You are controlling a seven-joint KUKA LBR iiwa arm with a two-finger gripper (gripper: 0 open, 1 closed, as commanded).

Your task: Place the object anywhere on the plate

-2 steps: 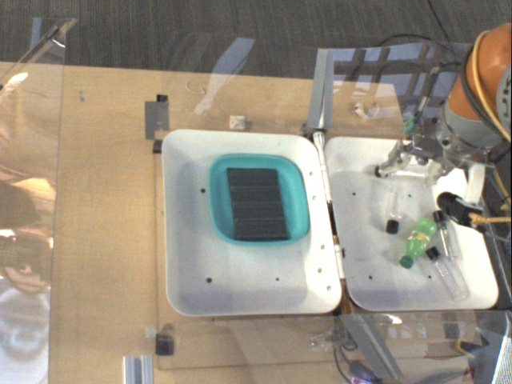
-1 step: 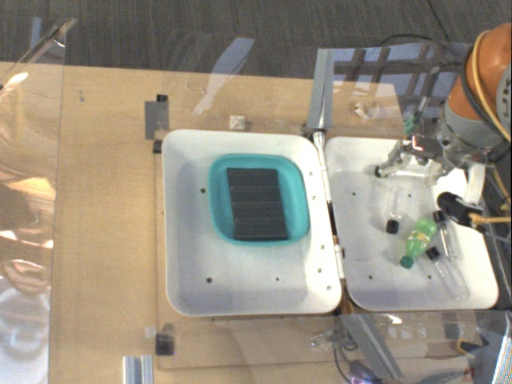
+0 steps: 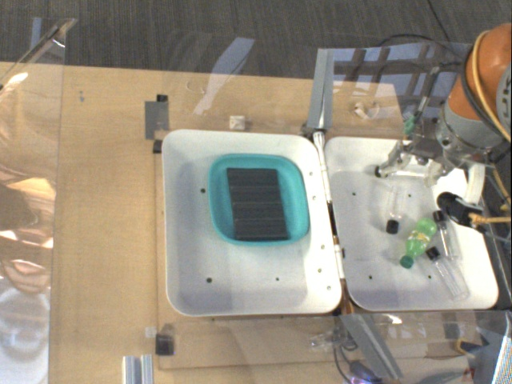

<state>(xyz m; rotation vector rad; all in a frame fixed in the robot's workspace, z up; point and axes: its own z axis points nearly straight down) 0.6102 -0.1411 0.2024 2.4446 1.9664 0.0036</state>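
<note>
Nearest, in the right bin point(image 3: 480, 294): a clear plastic tube point(image 3: 446, 272), a small green bottle point(image 3: 418, 241) lying tilted. In the left bin point(image 3: 184, 286): a rounded teal plate point(image 3: 298, 206) under a ribbed black slab point(image 3: 257, 204). Farther right, bent low: the grey arm point(image 3: 480, 110), gripper point(image 3: 410, 157) spread, grasping nothing.

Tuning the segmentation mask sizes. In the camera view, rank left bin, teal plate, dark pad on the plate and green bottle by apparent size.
1. Left bin
2. Teal plate
3. Dark pad
4. Green bottle

All lie at about the same level, so nearness barely skews this.
</note>
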